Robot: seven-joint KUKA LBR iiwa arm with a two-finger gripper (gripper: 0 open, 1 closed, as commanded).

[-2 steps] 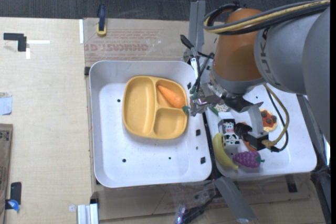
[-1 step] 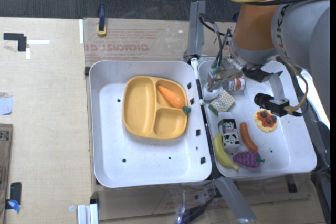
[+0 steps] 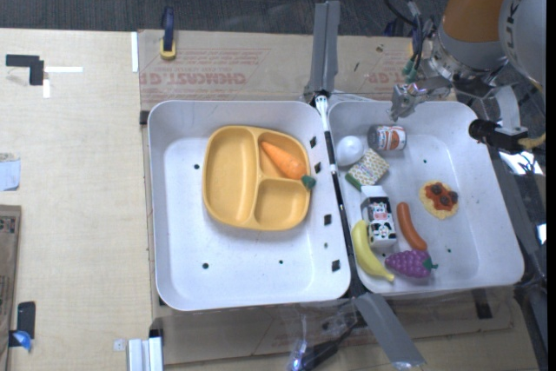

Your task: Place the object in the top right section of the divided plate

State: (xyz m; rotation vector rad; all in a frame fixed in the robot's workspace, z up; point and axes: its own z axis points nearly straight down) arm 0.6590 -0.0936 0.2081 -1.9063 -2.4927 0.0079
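My gripper (image 3: pixel 405 102) hangs over the far left corner of the right bin (image 3: pixel 486 213), just above and right of a small can (image 3: pixel 387 138). Nothing sits between its fingers, and from this slant I cannot tell how wide they stand.

The carrot (image 3: pixel 286 158) lies in the top right section of the yellow divided plate (image 3: pixel 228 178), its green tip poking over the plate's right rim. The plate rests in the left bin (image 3: pixel 182 265), toward the bin's far side.

In the right bin, a white ball (image 3: pixel 349 149) sits near the left wall, beside the can. Just below it lies a patterned packet (image 3: pixel 368 166), and below that a small carton with a cow print (image 3: pixel 378 220). A sausage (image 3: pixel 411 227) lies right beside the carton. A banana (image 3: pixel 369 253) curves along the near left corner, touching a bunch of purple grapes (image 3: pixel 409 263). A small pizza (image 3: pixel 440 199) sits apart, toward the right side.

Both bins stand on a sheet of cardboard (image 3: pixel 234 65) on the tabletop (image 3: pixel 69 187).
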